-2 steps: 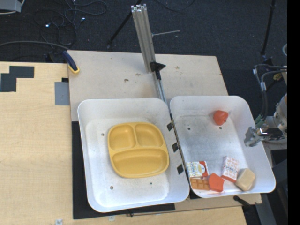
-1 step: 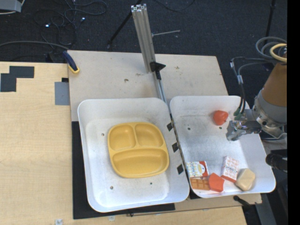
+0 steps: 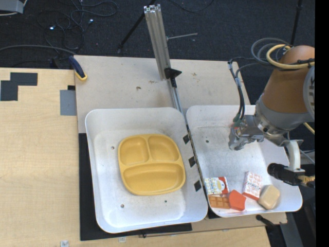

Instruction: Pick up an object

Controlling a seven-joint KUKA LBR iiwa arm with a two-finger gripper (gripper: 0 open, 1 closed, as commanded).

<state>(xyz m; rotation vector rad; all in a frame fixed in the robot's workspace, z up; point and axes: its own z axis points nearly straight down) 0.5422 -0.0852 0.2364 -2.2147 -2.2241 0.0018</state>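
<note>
Two shallow white bins sit side by side on the bench in the camera view. The left bin [image 3: 103,210] carries a yellow divided plate [image 3: 151,163] near its middle. The right bin [image 3: 216,122] holds a cluster along its near edge: a small printed packet [image 3: 216,184], a waffle-like piece [image 3: 218,201] just beside an orange wedge [image 3: 237,200], a red-and-white packet [image 3: 252,184], and a tan rounded lump [image 3: 269,196] toward the near right corner.

The gripper [image 3: 237,141] hangs over the middle of the right bin, well apart from that cluster and nearer the bin's far half. Whether its jaws are open or shut cannot be told from this angle; nothing is seen between them.

Any of these small pieces looks light. The packets are probably thin and flat against the bin floor, so hard to get under; the tan lump seems the better candidate, stiff enough and raised, best taken across its narrow width. The orange wedge touches its neighbour, which could crowd a grasp.
</note>
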